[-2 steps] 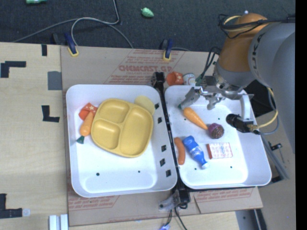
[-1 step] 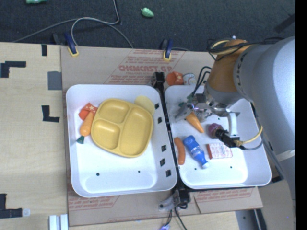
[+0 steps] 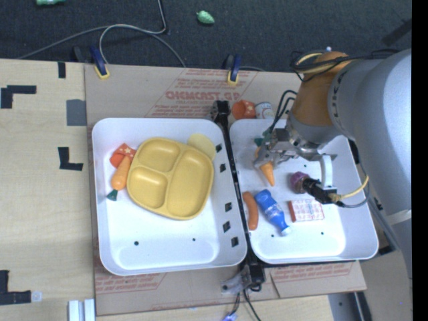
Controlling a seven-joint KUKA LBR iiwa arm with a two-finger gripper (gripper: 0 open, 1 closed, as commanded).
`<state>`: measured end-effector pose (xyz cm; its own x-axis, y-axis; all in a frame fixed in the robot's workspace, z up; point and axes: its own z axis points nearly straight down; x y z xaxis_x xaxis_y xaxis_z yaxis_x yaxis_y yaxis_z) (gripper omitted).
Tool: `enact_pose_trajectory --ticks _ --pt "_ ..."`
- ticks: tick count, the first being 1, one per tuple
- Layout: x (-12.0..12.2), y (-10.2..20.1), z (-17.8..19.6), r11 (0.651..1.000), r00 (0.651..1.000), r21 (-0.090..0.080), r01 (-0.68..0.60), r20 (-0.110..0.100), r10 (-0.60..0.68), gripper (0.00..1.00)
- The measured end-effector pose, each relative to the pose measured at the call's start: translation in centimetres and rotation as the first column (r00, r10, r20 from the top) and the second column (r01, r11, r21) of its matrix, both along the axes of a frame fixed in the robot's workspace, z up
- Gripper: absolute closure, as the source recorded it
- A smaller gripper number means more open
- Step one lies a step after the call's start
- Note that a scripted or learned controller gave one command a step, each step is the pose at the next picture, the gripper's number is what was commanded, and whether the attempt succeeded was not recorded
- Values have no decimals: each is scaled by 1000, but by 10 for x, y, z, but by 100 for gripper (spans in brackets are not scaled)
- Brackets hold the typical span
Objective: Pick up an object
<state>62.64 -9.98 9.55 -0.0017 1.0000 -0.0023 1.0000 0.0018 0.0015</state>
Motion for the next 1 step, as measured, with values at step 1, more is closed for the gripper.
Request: enact_pose_trajectory --ticks 1 --pt "13 67 90 1000 1000 3 -2 1 2 100"
